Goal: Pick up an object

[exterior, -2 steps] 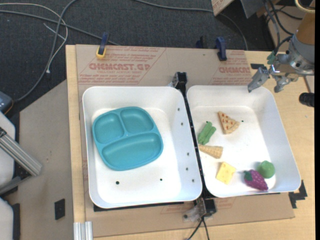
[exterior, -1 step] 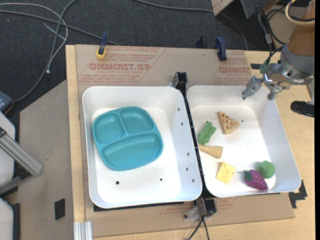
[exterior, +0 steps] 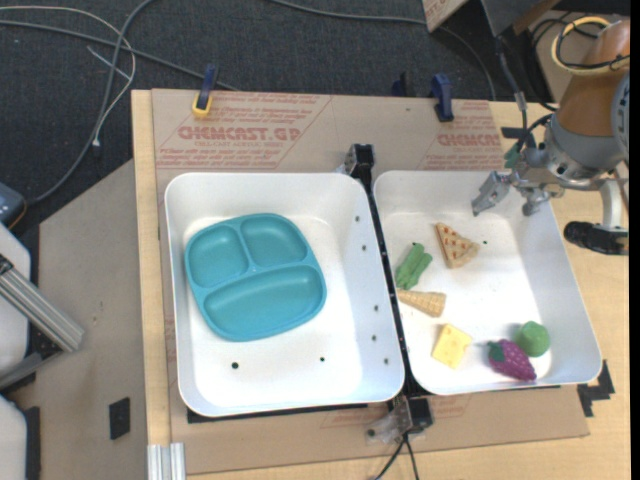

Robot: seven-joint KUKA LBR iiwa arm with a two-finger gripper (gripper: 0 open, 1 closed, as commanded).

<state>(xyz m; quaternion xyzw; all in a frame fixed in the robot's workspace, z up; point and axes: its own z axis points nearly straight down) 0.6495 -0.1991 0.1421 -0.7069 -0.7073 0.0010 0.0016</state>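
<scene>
— White plastic, both bins; take the right bin (exterior: 560,268) as the marker. What lies in it?

— Toy food; a waffle wedge (exterior: 456,245) sits near its middle, toward the far wall; a green pod (exterior: 412,265) lies by its left wall, with an ice-cream cone (exterior: 422,302) just nearer than that; a yellow cheese block (exterior: 451,346) rests toward its near edge; purple grapes (exterior: 511,359) and a green ball (exterior: 534,337) touch each other in its near right corner.

— And left of that bin?

— The other bin (exterior: 190,358), holding a teal divided plate (exterior: 256,275).

— The arm?

— The gripper (exterior: 512,195) hangs over the right bin's far edge; its two fingers are spread apart with nothing between them; the waffle wedge lies nearest, apart from it.
</scene>
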